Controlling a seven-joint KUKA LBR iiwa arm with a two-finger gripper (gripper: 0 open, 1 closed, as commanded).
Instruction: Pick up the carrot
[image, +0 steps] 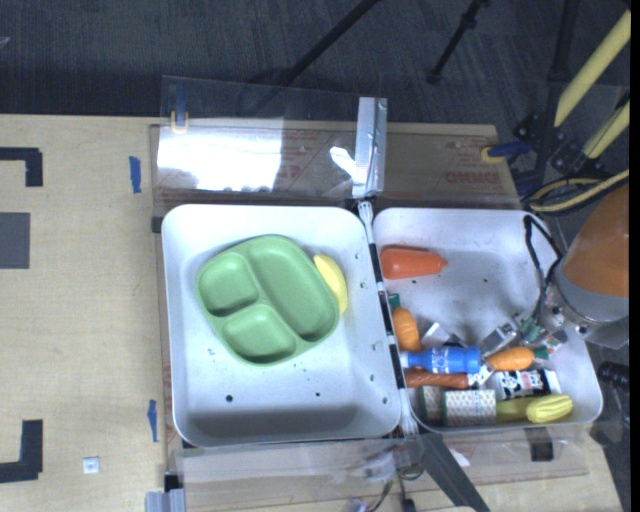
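Gripper (530, 335) at right bin's (470, 232) right edge; finger state unreadable. Carrot (410, 262) upper left, well apart. Risk: grabbing neighbouring clutter instead.

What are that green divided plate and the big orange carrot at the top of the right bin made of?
The green plate looks like moulded plastic with a smooth matte finish: one even colour, rounded compartments. The carrot seems to be a plastic toy, judging by its smooth, slightly glossy, uniform orange skin, though a picture cannot confirm it.
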